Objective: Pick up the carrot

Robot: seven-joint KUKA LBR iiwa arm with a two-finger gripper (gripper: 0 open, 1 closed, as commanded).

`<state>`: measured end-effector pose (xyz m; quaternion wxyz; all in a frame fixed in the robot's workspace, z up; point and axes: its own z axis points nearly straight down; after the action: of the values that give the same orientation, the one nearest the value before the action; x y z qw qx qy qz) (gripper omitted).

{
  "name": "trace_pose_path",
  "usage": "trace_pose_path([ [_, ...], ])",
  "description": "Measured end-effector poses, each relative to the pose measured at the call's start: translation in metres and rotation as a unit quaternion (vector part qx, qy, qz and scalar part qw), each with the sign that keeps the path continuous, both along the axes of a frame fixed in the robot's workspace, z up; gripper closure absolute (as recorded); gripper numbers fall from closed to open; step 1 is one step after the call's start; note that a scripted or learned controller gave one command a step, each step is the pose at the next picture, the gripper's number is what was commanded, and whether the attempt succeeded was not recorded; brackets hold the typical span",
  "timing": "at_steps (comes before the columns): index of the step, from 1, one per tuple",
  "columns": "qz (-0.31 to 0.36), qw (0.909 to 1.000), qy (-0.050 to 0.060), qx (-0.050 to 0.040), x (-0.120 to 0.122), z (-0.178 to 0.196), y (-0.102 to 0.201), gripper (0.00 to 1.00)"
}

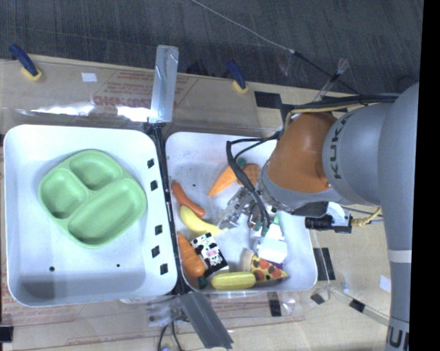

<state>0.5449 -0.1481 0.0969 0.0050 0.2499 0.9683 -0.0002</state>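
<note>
We log the grey arm with the orange wrist band (301,156) reaching in from the right over the right-hand shallow white plastic bin (188,148). Its jaws (242,208) hang low near the bin's middle; we cannot tell how far they are parted, and nothing is visibly between them.

The target, a pale-orange tapered toy carrot (223,181), lies in the upper middle of that bin, pointed end down-left, just beside the jaws and partly under the wrist. Close by are a darker orange-red sausage-shaped piece (188,199), a yellow toy banana (196,221), a black-and-white spotted block (208,252) and a yellow-green oblong piece (232,281). A light-green divided plastic plate (92,196) sits in the left bin.

Our judgement: the approach is under way, grasp not yet made. To do it well, we would centre over the carrot's thick half, close across its narrow width, and stay clear of the banana and the sausage piece.
</note>
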Motion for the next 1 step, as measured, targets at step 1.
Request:
trace_pose_path([
  [1, 0.0, 1.0, 0.003, 0.0004, -0.0019, -0.0034, 0.0003, 0.0],
])
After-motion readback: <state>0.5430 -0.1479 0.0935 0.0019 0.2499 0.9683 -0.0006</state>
